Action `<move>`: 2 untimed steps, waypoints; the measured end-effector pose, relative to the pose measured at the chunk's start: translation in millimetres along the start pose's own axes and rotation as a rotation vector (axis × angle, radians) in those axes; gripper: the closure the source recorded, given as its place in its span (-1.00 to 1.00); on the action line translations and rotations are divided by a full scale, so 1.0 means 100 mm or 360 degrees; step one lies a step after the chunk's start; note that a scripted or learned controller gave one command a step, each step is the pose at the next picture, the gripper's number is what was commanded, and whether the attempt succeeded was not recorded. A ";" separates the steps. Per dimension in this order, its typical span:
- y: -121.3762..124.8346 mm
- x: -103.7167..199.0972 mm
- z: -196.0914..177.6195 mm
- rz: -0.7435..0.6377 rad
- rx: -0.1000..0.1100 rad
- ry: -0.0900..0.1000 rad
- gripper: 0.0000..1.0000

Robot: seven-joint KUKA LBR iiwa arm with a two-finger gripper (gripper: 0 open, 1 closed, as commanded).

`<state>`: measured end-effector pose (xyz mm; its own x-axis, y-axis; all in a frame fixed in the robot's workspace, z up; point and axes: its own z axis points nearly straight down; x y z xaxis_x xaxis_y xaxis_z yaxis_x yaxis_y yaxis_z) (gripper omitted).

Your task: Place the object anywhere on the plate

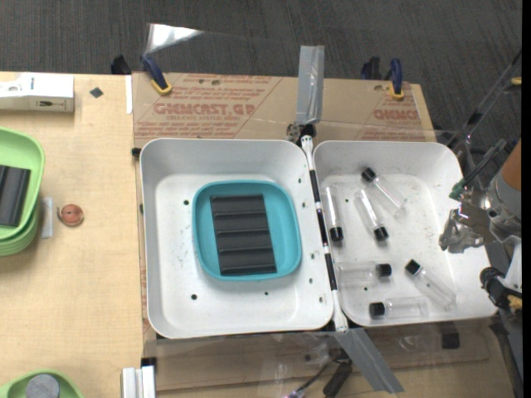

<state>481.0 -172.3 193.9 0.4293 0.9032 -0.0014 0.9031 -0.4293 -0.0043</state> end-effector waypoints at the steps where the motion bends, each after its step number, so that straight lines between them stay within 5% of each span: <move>1: 0.00 0.00 -0.08 0.0002 0.0003 -0.0002 1.00; 2: 0.01 -0.01 -0.16 0.0004 0.0005 -0.0004 1.00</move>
